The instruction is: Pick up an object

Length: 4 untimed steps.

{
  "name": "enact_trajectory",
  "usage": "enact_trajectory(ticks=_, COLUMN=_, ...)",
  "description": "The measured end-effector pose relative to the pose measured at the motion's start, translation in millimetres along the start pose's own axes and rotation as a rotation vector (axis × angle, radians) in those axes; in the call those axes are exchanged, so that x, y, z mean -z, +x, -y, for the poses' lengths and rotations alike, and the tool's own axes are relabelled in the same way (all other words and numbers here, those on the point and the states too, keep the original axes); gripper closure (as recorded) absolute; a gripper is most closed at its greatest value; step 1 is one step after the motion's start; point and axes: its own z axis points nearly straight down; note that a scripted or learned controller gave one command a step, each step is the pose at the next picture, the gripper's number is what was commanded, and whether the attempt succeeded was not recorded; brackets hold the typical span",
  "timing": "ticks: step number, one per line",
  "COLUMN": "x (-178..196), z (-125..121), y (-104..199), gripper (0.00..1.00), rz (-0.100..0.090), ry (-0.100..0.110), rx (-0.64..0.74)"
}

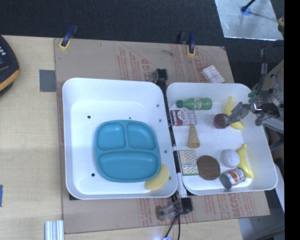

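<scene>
The step in hand looks like the approach, before any grasp; the gripper [238,113] sits over the far right part of the right bin [270,156], its grey fingers slanting down toward the small dark brown round object [220,121], with a yellow banana [232,115] partly under them; whether the fingers are spread or closed I cannot tell, and nothing shows between them, so nothing is judged held.

The likely target, the brown round object, is small, dark and slightly glossy; it lies on the bin floor touching or just beside the banana, right of the waffle cone [193,136] and nearer than the green bottle [195,104].

The next move calls for a straight descent with the fingers either side of one item; the crowding with the banana could make the grip slip or catch both.

The left bin [77,96] holds a blue divided plate [127,150] with another banana [157,179] at its near right corner.
</scene>
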Motion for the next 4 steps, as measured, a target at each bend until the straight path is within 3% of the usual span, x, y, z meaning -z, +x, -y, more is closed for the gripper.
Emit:
enact_trajectory(ticks=1, x=-107.4, z=-50.3, y=-51.4, gripper=0.00, rz=0.002, ry=0.003, rx=-0.001)
enact_trajectory(ticks=2, x=-186.4, z=-98.3, y=-66.3, gripper=0.00, rz=0.002, ry=-0.001, rx=0.004)
enact_trajectory(ticks=3, x=-170.9, z=-97.6, y=-67.2, gripper=1.00, rz=0.003, ry=-0.002, rx=0.005)
enact_trajectory(ticks=4, x=-144.2, z=-64.4, y=-35.2, gripper=1.00, rz=-0.001, ry=0.003, rx=0.001)
